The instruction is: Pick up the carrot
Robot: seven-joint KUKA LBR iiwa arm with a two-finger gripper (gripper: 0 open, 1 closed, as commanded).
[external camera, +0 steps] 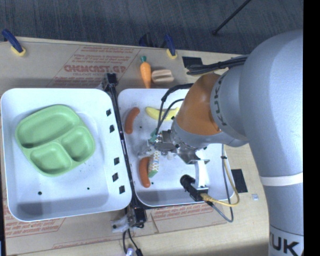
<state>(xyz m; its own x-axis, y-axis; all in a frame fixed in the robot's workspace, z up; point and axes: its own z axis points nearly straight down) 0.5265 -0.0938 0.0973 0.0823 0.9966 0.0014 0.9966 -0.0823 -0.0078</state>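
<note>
Carrot (144,73) lies on bench outside both bins, just beyond far rim of right bin (224,199), beside small tan roll (162,77). My gripper (161,143) hangs low inside right bin, well apart from carrot, near two sausages (130,120) and banana (161,112). Green divided plate (54,138) sits in left bin (21,209).

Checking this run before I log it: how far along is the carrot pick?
Done: nothing visible; the carrot lies on the cardboard outside the bins, above the right bin. In hand: the gripper is down inside that bin among other toy food, away from the carrot. Left: reach the carrot, grasp, lift.
</note>
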